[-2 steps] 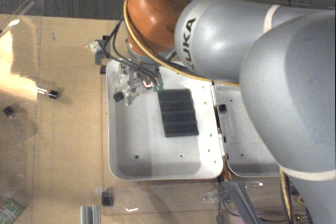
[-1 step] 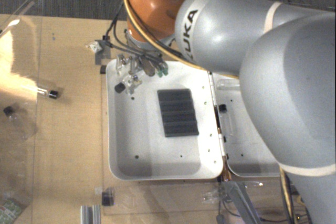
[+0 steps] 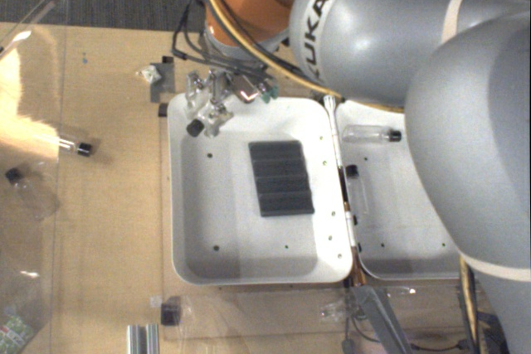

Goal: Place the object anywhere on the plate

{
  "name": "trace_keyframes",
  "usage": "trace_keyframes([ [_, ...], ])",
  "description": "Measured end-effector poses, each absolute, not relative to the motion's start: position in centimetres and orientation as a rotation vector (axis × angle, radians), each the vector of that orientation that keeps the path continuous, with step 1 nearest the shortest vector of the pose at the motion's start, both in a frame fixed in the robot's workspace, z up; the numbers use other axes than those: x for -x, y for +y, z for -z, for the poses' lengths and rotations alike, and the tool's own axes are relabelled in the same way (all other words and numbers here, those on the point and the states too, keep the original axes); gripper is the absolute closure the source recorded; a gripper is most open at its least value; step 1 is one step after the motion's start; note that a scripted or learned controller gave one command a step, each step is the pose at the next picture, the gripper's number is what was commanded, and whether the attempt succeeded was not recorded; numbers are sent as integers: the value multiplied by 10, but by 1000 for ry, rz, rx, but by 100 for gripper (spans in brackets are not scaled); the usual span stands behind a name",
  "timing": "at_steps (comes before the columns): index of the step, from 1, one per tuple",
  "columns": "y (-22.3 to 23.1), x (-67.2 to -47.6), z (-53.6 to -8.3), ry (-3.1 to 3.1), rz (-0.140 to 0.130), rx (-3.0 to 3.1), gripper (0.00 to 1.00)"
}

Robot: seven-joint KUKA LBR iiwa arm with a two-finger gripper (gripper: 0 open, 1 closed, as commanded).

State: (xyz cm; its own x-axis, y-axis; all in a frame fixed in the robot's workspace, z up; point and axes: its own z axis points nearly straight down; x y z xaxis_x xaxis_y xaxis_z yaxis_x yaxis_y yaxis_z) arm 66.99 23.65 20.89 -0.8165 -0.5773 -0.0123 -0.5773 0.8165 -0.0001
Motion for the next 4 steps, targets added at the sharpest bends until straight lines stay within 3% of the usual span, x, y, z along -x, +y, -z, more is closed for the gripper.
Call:
trace_keyframes([
  [1, 230, -669, -182, 2714, -4, 1565, 100],
  [2, 221, -670, -164, 2617, -2, 1719, 100],
  [3, 224, -670, -194, 2290, -1, 2134, 100],
  [4, 225, -665, -148, 1963, -2, 2443, 100],
])
